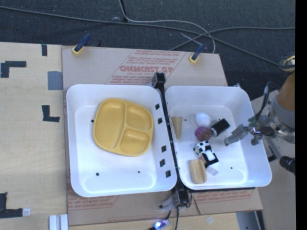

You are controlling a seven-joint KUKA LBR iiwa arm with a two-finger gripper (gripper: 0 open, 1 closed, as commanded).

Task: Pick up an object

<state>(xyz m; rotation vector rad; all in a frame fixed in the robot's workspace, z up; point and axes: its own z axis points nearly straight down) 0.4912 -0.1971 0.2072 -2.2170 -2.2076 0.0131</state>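
The right bin [240, 99] holds several small objects. A tan cone [177, 127] lies near its left wall, with a white ball [202, 118] and a purple-pink piece [202, 133] beside it. A black block [220, 126] sits to their right. Below them are a black-and-white cow toy [206, 153] and a tan bread-like block [197, 171]. My gripper [237, 134] hangs over the right part of this bin, just right of the black block and apart from it. Nothing shows in its grasp.
The left bin [76, 143] holds a yellow divided plate [123, 126]. A black hinge strip [165, 133] runs between the bins. Cables [144, 20] cross the dark floor behind the bench. The grey arm [283, 116] enters from the right edge.
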